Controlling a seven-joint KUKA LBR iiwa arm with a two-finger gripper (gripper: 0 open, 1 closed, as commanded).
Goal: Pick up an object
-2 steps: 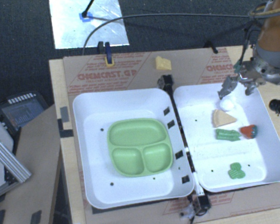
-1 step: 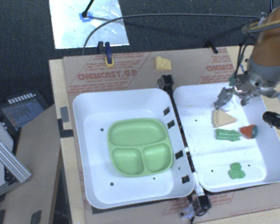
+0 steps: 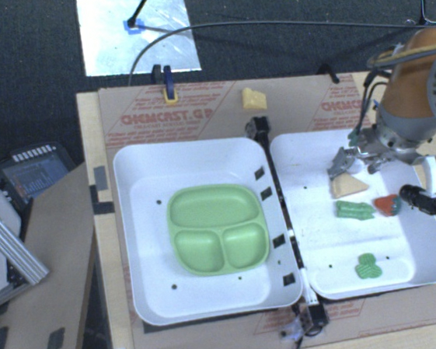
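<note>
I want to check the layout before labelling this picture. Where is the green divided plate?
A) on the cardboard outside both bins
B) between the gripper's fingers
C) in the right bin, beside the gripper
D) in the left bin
D: the green divided plate lies flat in the left bin, while the gripper is over the right bin, near the small items there.

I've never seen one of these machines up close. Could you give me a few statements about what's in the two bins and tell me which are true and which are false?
1. A green divided plate lies in the left bin. True.
2. The right bin holds four red toys. False: one small red piece, two green pieces and a tan wedge.
3. The gripper is above the right bin, near the tan wedge. True.
4. The green divided plate has food on it. False: its compartments are bare.
</note>
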